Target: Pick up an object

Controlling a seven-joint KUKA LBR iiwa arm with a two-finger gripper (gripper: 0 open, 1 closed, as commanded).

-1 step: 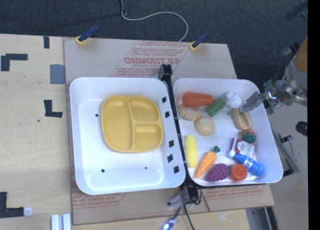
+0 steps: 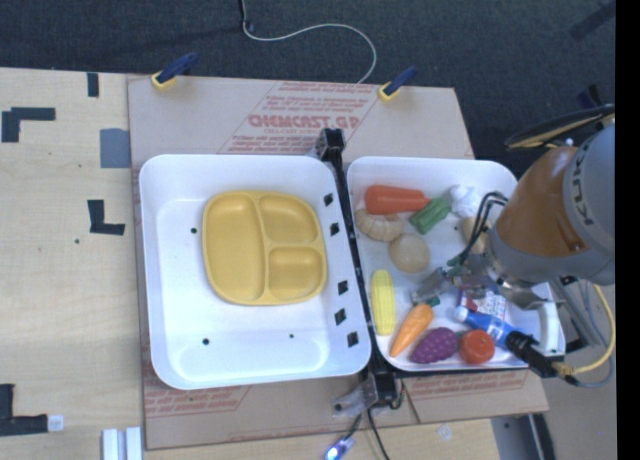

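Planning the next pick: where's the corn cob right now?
The corn cob lies in the right bin, against its left wall, just left of the carrot and below the potato.

A yellow divided plate lies in the left bin. The right bin holds toy foods: carrot, corn, grapes.

A yellow divided plate lies in the left white bin. Both bins sit on a cardboard sheet held to the desk by two blue-and-yellow clamps. A white cable loops across dark carpet.
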